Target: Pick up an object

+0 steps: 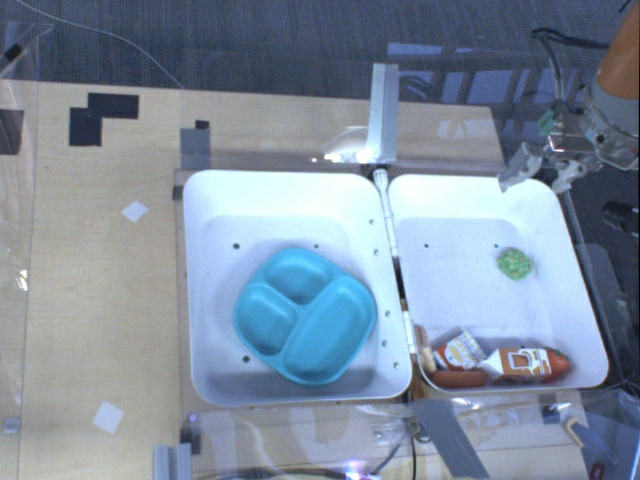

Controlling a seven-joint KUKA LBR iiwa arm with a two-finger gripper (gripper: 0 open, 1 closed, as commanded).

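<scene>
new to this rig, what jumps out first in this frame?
The blue divided plate, lying slightly askew in the middle of the left bin. Next, the right bin: a small green ball sits alone toward its right side, and a cluster of packaged items lies along its near edge. The tool hangs over that bin's far right corner, holding nothing.
</scene>
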